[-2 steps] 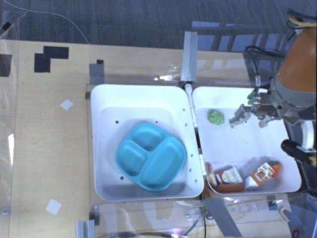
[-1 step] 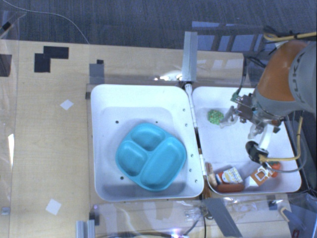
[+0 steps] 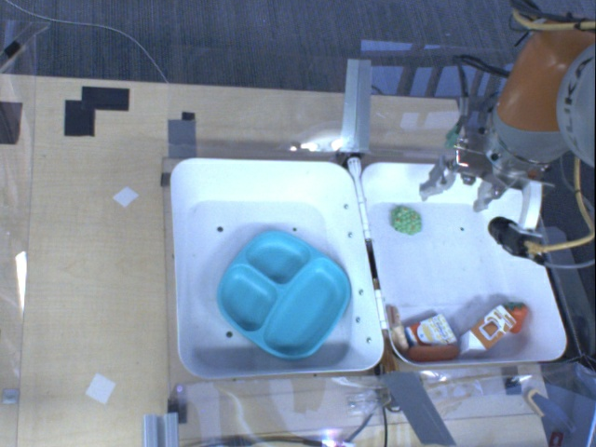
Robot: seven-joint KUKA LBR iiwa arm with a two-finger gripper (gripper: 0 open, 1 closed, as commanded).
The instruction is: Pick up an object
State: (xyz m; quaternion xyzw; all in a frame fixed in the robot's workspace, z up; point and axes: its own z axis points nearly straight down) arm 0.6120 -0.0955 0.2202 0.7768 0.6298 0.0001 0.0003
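My gripper (image 3: 460,190) hangs over the far side of the right bin (image 3: 466,259), fingers spread apart with nothing between them. A small green bumpy ball (image 3: 406,219) lies on the bin floor just left of and below the gripper. At the bin's near edge lie a small carton (image 3: 435,329), a brown sausage-shaped piece (image 3: 428,350) and an orange-and-white carton (image 3: 496,325).
The left bin (image 3: 200,250) holds a blue divided plate (image 3: 284,292). A metal post (image 3: 358,110) stands at the back between the bins. Cables and a black hose (image 3: 517,237) hang by the arm at the right bin's right side.
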